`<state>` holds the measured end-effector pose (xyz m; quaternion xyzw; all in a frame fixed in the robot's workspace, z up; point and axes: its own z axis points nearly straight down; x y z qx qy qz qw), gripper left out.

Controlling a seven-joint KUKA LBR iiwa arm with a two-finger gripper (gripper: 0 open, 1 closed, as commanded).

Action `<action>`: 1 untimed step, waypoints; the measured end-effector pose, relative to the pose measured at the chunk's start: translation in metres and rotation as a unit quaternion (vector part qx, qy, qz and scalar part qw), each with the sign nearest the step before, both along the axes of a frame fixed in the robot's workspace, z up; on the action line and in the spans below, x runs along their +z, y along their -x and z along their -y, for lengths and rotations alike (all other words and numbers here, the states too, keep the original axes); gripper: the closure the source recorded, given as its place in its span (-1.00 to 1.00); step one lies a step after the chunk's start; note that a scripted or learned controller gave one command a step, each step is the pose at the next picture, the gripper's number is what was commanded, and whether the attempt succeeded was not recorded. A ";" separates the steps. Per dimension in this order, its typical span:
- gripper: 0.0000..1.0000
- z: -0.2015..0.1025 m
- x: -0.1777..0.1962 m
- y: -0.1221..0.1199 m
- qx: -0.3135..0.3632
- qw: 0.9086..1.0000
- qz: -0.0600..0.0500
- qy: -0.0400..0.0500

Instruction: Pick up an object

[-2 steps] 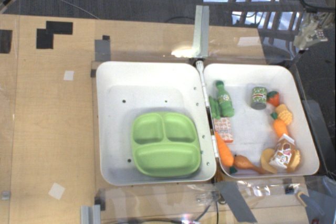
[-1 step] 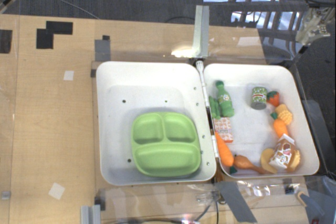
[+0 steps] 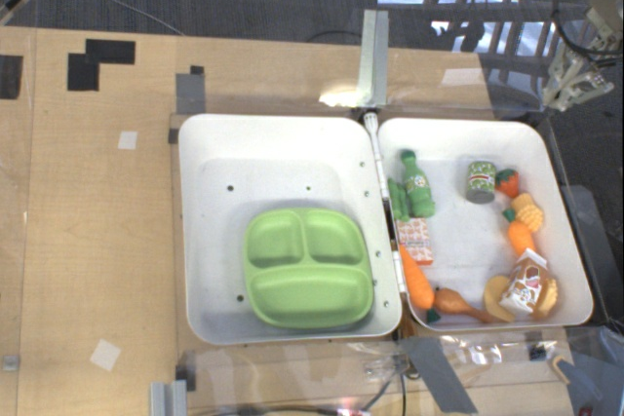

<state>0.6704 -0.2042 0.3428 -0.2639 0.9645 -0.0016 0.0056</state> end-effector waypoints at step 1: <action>1.00 -0.002 0.016 -0.002 0.000 1.000 0.008 0.001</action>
